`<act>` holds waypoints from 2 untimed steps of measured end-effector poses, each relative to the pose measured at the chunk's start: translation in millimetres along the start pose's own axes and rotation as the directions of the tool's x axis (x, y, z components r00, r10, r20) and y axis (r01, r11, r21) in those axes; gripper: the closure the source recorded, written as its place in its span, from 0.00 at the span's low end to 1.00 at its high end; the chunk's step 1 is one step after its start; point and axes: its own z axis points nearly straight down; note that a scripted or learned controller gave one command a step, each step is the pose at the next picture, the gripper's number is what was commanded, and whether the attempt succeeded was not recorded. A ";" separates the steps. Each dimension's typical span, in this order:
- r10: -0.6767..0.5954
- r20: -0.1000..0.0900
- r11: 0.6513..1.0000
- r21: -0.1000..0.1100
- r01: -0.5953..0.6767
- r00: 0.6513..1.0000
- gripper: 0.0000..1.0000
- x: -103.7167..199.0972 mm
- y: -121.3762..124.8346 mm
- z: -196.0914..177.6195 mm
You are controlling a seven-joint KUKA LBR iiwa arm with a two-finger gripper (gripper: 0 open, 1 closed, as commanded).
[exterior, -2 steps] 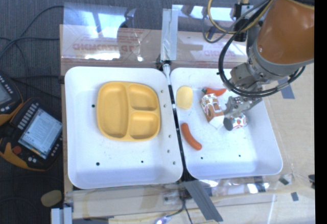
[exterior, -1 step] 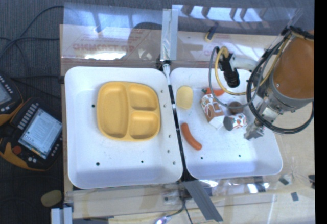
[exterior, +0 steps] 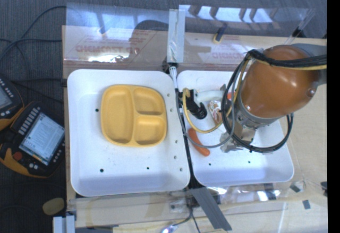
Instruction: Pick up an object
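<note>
The end effector (exterior: 234,141) hangs low in the right shallow white bin (exterior: 276,171); its grip I cannot tell. Best centre over the small orange carrot-shaped piece (exterior: 198,146) before closing.

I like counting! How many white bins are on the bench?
2. The left bin holds a yellow divided plate. The right bin sits beside it, under the arm, with an orange carrot-like thing inside; more may hide beneath the arm.

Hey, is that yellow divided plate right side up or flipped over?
Right side up: the yellow divided plate shows three open compartments facing upward in the left bin.
</note>
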 end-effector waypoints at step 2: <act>0.004 0.010 1.000 0.003 -0.004 1.000 1.00 -0.5 -3.5 -15.2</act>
